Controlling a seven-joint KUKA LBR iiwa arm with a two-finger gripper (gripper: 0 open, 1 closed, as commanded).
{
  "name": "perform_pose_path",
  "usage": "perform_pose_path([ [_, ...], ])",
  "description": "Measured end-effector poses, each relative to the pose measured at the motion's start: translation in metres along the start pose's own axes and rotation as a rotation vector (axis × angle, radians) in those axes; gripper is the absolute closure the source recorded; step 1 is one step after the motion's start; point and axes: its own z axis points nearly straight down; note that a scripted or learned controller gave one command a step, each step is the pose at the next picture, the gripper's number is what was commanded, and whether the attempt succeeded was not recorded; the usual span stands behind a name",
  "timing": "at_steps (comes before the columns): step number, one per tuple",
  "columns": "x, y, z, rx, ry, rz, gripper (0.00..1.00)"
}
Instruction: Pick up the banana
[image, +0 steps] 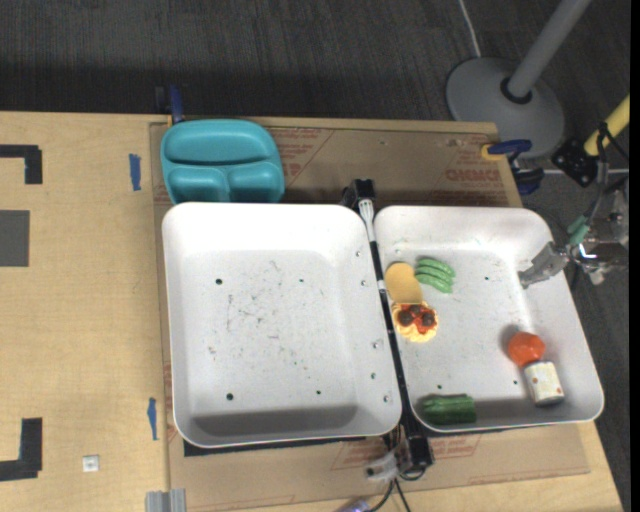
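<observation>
Two white bins are sitting side by side on the bench (80, 300). The left bin (270, 320) is showing scuffs on its floor, and the right bin (480, 310) is holding six small things.

Nearest the camera, one dark green cucumber-like piece (447, 407) is lying against the right bin's near wall. One cream block (545, 382) is standing toward the near right corner, with one orange-red round piece (526, 347) touching it on its far side. Further in, one yellow disc with red spots (416, 321) is lying close to the divide between the bins.

The one banana (402, 282) is resting just beyond that disc, touching it or nearly so, in the left part of the right bin beside the divide. It is showing as a stubby yellow-orange piece with its long axis running roughly near to far; which end is the stem I cannot tell. One light green ridged piece (435, 274) is pressing against its right side, so neighbours are crowding the banana on two sides.

The gripper (548, 262) is hanging over the right bin's far right corner, well apart from the banana; whether it is open or closed I cannot tell.

Beyond the left bin, one teal tray (222, 160) with three compartments is sitting on the bench, and one grey round stand base (495, 90) is standing on the floor farther back.
</observation>
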Motion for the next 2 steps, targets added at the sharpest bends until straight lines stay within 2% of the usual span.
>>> perform_pose_path([
  [1,0.067,-0.002,0.123,0.001,0.001,-0.078,0.0],
  [2,0.093,-0.054,0.166,0.0,0.001,0.027,0.0],
])
